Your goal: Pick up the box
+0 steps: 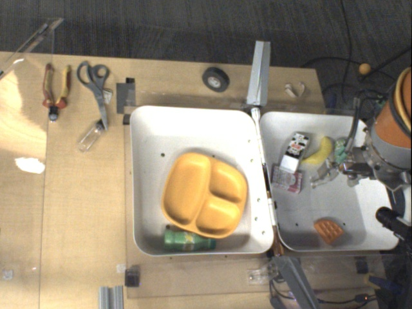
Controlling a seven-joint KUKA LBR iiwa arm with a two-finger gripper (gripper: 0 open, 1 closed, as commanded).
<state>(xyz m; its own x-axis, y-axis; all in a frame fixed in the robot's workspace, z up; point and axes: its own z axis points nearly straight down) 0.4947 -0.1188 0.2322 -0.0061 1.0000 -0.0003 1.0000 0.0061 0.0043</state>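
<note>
The box (297, 145), small with black, white and red print, lies in the upper left part of the right-hand bin (360, 237), untouched. Just beside it sit a banana (320, 152) to the right and a clear packet (287, 177) below; an orange waffle-like piece (329, 230) lies lower down. The gripper (322, 174) hangs over the bin's middle, right of the box; whether it is open or closed I cannot tell. Nothing is lifted, so the pick looks wholly undone: reaching, closing and raising remain.
</note>
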